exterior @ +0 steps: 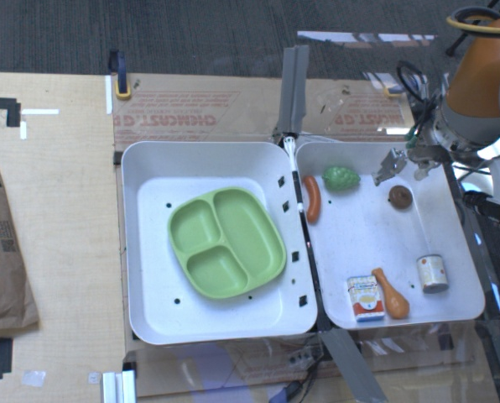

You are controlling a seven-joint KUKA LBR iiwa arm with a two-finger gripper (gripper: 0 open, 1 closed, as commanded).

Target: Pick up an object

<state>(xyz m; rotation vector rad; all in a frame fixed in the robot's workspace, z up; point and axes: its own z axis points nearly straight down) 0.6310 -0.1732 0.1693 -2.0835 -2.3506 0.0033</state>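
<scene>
Since my gripper hangs open and empty just beside the brown ball, I should drop straight over the ball, then squeeze gently.

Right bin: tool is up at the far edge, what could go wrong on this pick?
1. The tool hovers near the far wall of the right bin; a descent here may clip the rim.
2. The brown ball looks round and could roll off on contact.
3. The green lump lies close to the sausage by the divider, so a grab there may catch both.
</scene>
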